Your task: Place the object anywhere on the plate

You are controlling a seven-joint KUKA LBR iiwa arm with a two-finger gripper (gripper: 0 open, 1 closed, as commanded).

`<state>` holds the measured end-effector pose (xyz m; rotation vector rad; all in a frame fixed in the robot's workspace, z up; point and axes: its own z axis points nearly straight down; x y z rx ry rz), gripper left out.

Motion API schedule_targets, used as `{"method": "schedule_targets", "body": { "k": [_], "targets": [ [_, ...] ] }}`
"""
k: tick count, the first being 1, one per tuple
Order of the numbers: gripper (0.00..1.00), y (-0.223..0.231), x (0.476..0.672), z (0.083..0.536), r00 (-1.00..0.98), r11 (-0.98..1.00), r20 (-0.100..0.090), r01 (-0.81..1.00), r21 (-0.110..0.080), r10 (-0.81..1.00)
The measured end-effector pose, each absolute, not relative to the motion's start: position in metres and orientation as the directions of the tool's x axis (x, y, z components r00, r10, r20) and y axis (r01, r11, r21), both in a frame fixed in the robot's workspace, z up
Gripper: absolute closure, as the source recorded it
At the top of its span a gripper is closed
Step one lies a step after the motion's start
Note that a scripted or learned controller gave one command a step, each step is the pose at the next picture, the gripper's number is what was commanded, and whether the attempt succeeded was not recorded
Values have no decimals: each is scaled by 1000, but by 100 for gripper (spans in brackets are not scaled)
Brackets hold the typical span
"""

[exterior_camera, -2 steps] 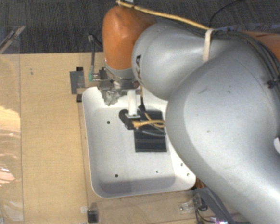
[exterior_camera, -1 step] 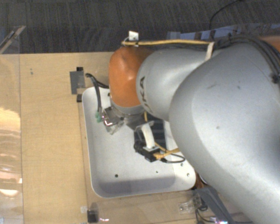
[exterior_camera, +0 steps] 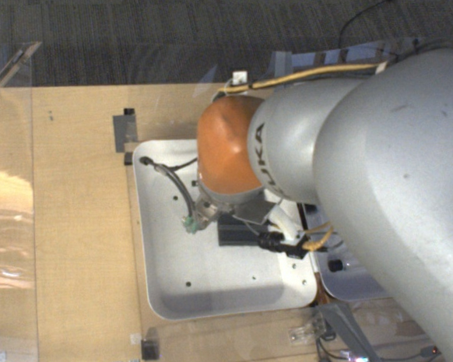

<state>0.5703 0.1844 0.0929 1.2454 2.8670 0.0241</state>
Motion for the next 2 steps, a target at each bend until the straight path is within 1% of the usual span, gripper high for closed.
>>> {"method": "schedule_targets", "body": {
  "k": [1, 2],
  "targets": [
    [100, 210, 621, 92, -935, 935, -13, 355, 13, 355],
    [100, 229, 538, 160, -1000, 1000, -8, -9, 5, -9]
  ]
}}
